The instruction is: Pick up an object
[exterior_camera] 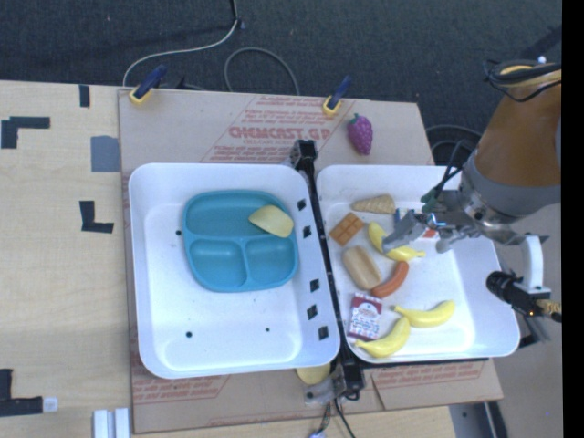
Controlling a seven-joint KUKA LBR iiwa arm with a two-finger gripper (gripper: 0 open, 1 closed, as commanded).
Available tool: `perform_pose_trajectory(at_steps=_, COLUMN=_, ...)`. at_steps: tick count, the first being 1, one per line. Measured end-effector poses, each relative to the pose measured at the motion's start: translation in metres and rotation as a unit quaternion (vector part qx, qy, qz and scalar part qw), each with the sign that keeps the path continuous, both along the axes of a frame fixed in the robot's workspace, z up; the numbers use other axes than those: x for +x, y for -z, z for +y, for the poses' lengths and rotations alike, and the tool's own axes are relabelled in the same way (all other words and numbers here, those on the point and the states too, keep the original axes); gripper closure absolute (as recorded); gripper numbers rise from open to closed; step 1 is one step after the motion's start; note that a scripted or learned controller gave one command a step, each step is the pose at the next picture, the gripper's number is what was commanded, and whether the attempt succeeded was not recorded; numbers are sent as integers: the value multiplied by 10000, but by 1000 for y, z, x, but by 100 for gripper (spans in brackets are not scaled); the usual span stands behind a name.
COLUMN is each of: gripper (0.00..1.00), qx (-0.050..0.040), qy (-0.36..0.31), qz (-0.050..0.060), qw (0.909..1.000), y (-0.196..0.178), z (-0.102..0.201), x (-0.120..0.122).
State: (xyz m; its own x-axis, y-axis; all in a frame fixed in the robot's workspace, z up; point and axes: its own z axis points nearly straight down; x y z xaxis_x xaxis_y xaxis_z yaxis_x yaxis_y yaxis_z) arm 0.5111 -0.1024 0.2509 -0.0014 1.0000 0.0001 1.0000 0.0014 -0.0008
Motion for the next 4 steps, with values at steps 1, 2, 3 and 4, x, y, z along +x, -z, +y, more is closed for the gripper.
perform_pose_trajectory(at_steps=1, gripper=0, qx=-9, qy=8, qz=17, qw=10000, y=71, z=-31, x=53)
perform_pose_trajectory(at_steps=2, gripper=0, qx=-39, qy=7, qz=-96, qw=9999, y=147, z=-32, x=66)
perform_pose_trajectory(at_steps=3, gripper=0, qx=-11, qy=-18, qz=-51, qw=10000, y=165, z=-25, x=161)
perform_pose_trajectory(at_steps=4, gripper=0, qx=11, qy=19, qz=-34, qw=10000, y=163, z=-81, x=103)
